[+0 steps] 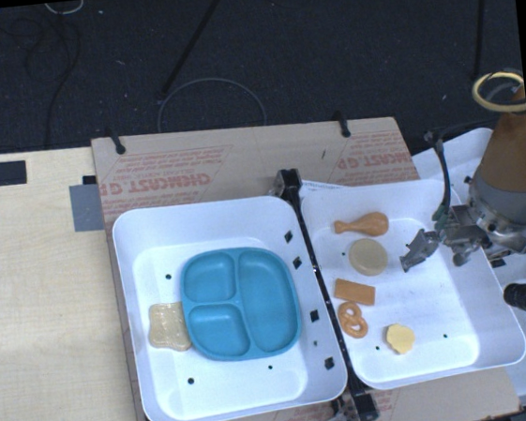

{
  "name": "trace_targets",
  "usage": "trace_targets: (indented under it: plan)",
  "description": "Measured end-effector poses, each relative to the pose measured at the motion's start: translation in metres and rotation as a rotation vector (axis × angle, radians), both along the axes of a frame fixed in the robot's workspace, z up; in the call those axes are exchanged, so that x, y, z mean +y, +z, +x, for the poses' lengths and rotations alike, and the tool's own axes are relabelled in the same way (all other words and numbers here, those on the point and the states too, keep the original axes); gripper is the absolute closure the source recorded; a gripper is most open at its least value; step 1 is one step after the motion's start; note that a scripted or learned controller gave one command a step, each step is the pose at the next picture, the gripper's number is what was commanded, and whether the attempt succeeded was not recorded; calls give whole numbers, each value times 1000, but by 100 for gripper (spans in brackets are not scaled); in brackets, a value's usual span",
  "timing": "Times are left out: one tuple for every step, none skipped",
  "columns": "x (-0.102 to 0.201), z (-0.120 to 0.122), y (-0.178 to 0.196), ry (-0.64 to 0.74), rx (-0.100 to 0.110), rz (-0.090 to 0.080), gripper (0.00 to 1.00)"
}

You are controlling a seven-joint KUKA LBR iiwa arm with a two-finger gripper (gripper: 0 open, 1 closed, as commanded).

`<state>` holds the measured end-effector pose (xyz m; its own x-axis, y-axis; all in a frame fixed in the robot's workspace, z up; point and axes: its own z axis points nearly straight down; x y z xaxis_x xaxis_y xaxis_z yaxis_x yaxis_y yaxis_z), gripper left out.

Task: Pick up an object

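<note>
A pale wooden worktop point(38, 306) carries a cardboard sheet point(239, 165) with two white bins on it; beyond lies dark carpet with cables. The left bin point(161, 396) holds a blue divided plate point(240, 303) and a beige sponge point(168, 326). The right bin point(448, 344) holds a drumstick point(363, 225), round biscuit point(368, 257), orange slab point(354, 291), pretzel point(353, 319) and yellow piece point(400, 338). The hand point(417, 251) hangs over the right bin just beside the biscuit, holding nothing; whether it is released or clenched, I cannot tell.

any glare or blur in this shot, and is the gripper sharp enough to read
Camera view: even, soft light, mild glare washing out the white bins' rims; the blue plate and the food pieces are fairly sharp; the gripper is small and slightly soft, its finger state unclear.
</note>
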<state>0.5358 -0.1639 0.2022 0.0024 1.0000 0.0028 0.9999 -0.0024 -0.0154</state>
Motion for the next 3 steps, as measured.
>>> trace_targets:
  plan:
    - [0,3,7,2,-12,-2,0]
    - [-1,0,-56,2,-7,0,0]
    - [0,-1,-110,2,-8,0,0]
